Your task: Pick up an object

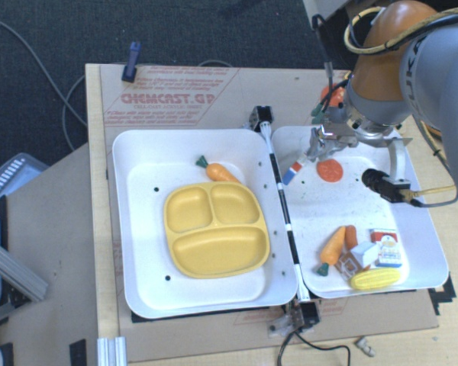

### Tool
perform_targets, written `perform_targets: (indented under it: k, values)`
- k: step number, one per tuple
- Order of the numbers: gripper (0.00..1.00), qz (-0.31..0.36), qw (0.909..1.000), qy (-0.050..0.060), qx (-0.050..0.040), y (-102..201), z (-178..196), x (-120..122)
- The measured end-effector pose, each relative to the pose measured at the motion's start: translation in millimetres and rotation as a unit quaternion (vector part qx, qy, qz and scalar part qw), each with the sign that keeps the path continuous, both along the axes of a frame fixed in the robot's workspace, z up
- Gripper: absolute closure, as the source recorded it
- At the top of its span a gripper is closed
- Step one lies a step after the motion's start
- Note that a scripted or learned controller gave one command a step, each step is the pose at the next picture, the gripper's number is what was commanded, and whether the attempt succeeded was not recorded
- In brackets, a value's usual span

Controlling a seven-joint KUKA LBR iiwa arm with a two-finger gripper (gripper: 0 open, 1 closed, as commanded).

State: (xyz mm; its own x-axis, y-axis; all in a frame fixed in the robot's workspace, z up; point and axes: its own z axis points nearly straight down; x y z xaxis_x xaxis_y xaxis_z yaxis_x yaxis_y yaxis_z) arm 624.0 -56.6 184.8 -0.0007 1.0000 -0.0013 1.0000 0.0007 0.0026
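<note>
My gripper [319, 145] hangs over the far left part of the right bin [424, 231]. Just below and right of it a flat red disc [330, 171] lies on the bin floor, and a small white, blue and red piece [291, 173] lies to its left by the bin wall. Nothing shows held in the gripper. At the near end of the same bin lie an orange carrot [332, 246], a short reddish sausage [351, 237], a yellow corn cob [375, 280], a white carton [387, 250] and a small brown piece [347, 264].
The left bin [130, 204] bears a yellow divided plate [215, 229], with a second carrot [217, 172] lying just beyond it. A black clip [261, 116] sits at the far end of the bins' shared wall. A blue marker [130, 61] lies on the cardboard behind.
</note>
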Motion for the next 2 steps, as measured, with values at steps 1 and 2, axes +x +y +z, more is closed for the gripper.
perform_targets:
  k: [1,2]
  values:
    - [0.0,0.0,1.0,0.0,0.0,0,0,0]
    - [0.0,0.0,1.0,0.0,-0.0003,-15,0,19]
